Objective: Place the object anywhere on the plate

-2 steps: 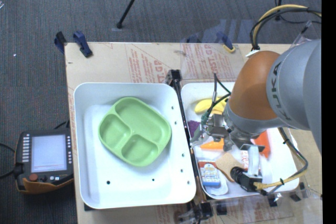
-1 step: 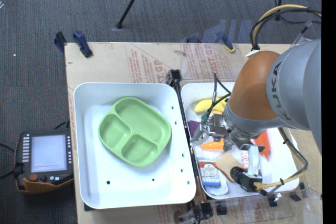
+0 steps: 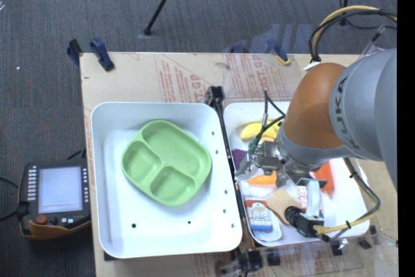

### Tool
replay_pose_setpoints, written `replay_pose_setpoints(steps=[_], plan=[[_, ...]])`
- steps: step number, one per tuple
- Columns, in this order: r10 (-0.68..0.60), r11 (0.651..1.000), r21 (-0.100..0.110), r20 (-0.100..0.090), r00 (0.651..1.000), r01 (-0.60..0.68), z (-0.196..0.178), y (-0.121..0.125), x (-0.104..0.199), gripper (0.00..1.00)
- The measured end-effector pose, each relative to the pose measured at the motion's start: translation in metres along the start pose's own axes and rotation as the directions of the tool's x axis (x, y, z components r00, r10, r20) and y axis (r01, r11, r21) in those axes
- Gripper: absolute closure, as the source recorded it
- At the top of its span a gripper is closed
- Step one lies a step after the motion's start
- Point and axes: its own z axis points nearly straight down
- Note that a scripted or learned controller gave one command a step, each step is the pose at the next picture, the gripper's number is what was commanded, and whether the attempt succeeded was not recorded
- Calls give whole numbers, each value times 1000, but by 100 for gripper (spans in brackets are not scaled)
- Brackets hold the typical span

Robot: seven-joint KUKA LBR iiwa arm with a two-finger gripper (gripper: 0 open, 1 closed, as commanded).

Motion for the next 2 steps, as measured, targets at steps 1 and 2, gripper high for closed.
replay_pose_setpoints(steps=[1,2], plan=[[0,1000,0,0,1000,0,0,0,0,0],[0,1000,0,0,1000,0,0,0,0,0]])
